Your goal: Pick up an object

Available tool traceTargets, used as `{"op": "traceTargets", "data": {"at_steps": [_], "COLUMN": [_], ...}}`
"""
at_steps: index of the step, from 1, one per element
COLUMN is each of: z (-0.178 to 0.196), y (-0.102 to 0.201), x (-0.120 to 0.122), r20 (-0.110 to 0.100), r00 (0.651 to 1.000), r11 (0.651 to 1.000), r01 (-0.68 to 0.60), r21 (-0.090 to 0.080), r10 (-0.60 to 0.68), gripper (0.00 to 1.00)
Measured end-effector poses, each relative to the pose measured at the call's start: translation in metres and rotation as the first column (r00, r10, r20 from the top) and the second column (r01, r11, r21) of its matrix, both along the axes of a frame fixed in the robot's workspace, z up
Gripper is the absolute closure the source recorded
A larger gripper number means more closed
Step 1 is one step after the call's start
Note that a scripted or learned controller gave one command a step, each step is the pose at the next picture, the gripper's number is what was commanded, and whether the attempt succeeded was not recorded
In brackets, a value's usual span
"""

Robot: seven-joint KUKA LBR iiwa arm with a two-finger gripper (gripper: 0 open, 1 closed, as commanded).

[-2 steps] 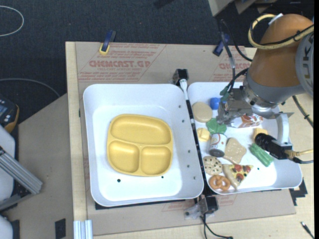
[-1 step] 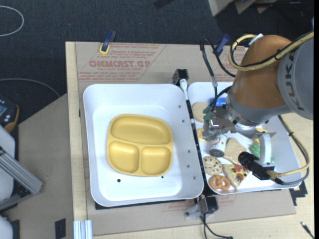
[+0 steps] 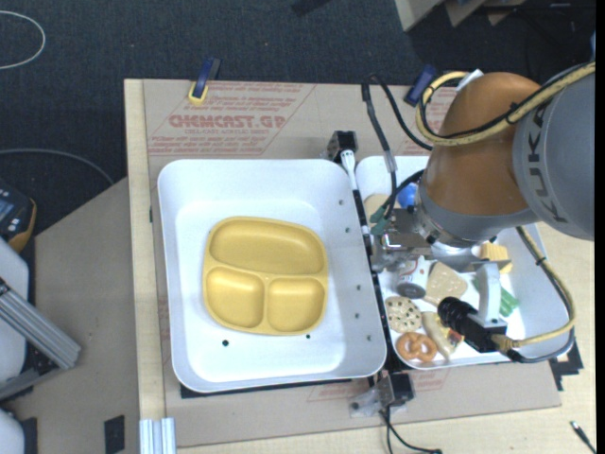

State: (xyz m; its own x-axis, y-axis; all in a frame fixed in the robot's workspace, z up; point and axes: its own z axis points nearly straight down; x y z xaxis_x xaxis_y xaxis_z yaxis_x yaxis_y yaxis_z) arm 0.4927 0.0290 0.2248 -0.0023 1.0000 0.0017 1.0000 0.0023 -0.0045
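Seemingly light, rigid and plastic-slick, small toy foods (image 3: 416, 334) lay clustered at 5 o'clock in the right bin (image 3: 553, 296), best pinched across narrow edges, while the arm's end effector (image 3: 402, 244), its grip state indiscernible, hung above them.

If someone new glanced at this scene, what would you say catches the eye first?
Probably the yellow three-compartment tray, alone in the left bin. Next, the arm's big orange band looming over the right bin, where small food items such as a pretzel and a cracker crowd together.
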Motion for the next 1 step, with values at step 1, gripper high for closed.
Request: {"op": "traceTargets", "data": {"at_steps": [1], "z": [0.0094], "y": [-0.0091], "x": [0.0031], "r20": [0.007], "r00": [1.000], "r11": [1.000], "r01": [0.003], "r21": [-0.002], "r10": [-0.003], "gripper": [1.00]}}
